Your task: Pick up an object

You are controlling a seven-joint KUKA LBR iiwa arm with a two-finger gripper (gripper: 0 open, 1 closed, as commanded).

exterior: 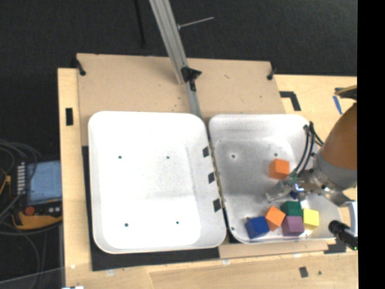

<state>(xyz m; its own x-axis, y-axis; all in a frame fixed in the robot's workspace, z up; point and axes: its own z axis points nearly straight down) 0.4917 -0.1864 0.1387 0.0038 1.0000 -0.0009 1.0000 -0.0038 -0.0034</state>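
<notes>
In the right bin [240, 137] lie several small blocks. One orange block [279, 168] sits alone near the bin's middle right. Along the front wall cluster a blue block [257, 227], a second orange block [275, 216], a green block [293, 208], a purple block [293, 224] and a yellow block [311, 217]. My gripper [293, 188] reaches in from the right, low over the bin, between the lone orange block and the green one. Nothing shows between its tips.
The left bin [150, 179] stands beside the right one. A slanted metal rail [171, 35] runs from the top down to the bins' shared edge. Cables and a blue box [45, 182] lie off the bench at left.
</notes>
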